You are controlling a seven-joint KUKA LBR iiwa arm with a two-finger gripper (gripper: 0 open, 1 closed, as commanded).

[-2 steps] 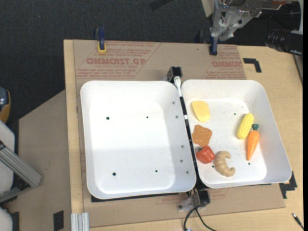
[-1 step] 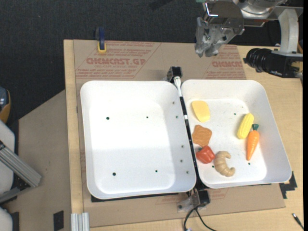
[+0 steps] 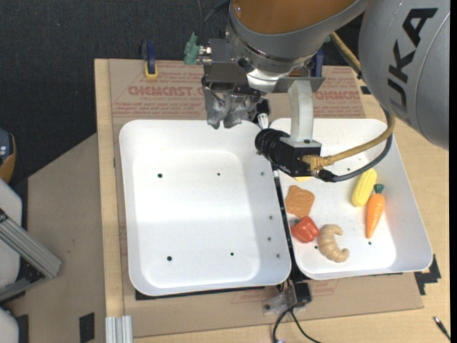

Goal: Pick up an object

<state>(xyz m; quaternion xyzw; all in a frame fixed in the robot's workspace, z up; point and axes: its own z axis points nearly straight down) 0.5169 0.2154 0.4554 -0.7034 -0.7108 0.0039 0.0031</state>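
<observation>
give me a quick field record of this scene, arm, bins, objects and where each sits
arm: grey arm with orange band, reaching over the bins' far edge
gripper: above left bin's far rim, nothing seen between fingers
left bin: shallow white bin
right bin: shallow white bin, holds all five objects
objects: orange textured chunk; small red pepper; tan croissant; yellow corn cob; orange carrot
</observation>
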